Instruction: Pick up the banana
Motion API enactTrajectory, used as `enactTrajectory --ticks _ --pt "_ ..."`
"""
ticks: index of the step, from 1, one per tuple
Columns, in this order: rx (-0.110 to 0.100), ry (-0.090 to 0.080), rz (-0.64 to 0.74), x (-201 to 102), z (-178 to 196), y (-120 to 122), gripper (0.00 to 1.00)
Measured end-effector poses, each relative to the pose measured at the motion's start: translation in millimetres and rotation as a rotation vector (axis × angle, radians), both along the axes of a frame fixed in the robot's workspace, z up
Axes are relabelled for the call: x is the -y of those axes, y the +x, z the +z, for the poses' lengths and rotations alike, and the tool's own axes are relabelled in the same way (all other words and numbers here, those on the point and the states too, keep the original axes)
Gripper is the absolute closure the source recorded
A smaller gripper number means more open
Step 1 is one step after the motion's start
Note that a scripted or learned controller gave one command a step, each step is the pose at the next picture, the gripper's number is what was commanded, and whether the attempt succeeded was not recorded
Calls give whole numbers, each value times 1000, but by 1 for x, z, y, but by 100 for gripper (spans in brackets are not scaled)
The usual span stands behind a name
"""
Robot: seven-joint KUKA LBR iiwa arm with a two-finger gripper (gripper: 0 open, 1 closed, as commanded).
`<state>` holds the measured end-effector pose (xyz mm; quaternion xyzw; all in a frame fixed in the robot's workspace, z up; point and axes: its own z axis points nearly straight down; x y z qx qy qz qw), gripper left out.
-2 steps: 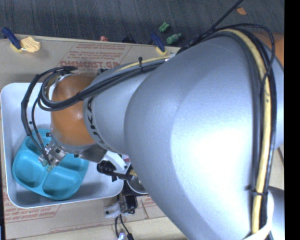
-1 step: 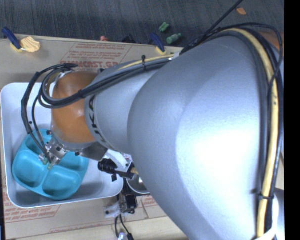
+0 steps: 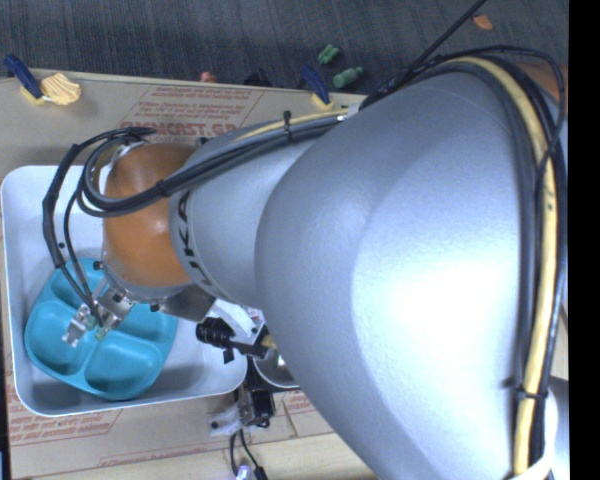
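Closest to the lens is the broad grey bulk of my arm (image 3: 400,268), coming in from the right and covering most of the view. Black cables (image 3: 230,148) run along it and loop out past the orange band (image 3: 145,223) above my wrist, which sits over the left bin. A yellowish cable (image 3: 540,218) follows the arm's right edge.

Below the band, my hand (image 3: 88,320) hangs over a blue divided dish (image 3: 90,353), at or just above its centre ridge. From this angle I cannot tell whether it is open or closed, and I see nothing gripped in it.

The dish lies in the lower left of the white bin (image 3: 25,198), close to the near wall. Just right of it, at the edge of my arm, there is a small black-and-white fitting (image 3: 225,333) and a round metal part (image 3: 270,368).

I cannot tell where the banana lies; my arm covers much of the bins.

The bin rests on a brown cardboard-covered surface (image 3: 230,98) with red printing. At its far edge sit two blue clamps (image 3: 20,73) (image 3: 313,83), the left one beside a pale yellow lump (image 3: 62,90) too small to identify. Beyond, on the dark floor, lie some small green pieces (image 3: 338,65).
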<state>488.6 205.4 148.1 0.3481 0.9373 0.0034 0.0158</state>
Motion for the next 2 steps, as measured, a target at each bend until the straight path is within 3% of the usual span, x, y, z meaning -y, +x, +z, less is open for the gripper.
enactTrajectory --ticks 1,2 --pt "-32 -6 597 73 48 -11 0" --pt "-20 -6 538 -12 -39 -8 0"
